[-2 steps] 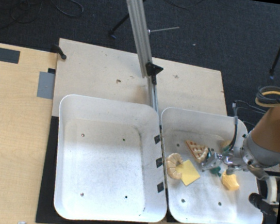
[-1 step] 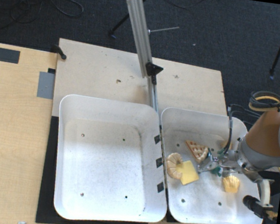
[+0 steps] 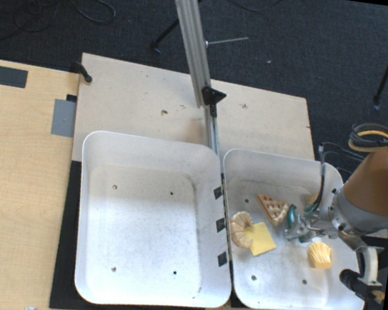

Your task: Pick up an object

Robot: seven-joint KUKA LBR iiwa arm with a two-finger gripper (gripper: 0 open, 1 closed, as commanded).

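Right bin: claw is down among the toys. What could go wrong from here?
1. The claw sits between the waffle-like wedge and the yellow shell-shaped piece, with nothing visibly between its fingers; it may close on air.
2. The yellow square overlaps the round tan piece; grabbing either could drag the other.
3. Its spot is close to the right bin far wall, so a sideways move might clip it.

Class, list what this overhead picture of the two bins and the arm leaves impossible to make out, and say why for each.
- Gripper, camera view: too small and blurred to tell its state.
- Teal object at the gripper: its identity is unclear, overlapped by the gripper.
- Round tan object: the yellow block covers one side.
- Arm: cut off at the right edge.
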